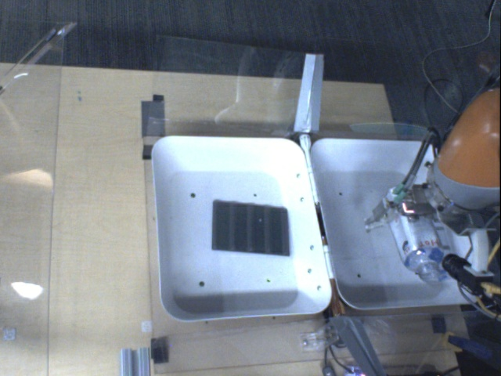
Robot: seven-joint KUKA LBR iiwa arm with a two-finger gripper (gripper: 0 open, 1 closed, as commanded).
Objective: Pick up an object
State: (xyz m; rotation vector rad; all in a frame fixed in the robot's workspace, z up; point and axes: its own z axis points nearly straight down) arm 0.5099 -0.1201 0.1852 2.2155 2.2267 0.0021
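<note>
Gripper (399, 207) is low in the right bin (344, 241); can't tell its opening or whether it has anything. Left to right: left bin (168, 210) carries a dark ribbed pad (250, 227), then the right bin with a clear plastic bottle (423, 253) just beside the gripper, under the arm (470, 159). Risk: the bottle is smooth and round, so it could roll or squirt out on closing.
</note>
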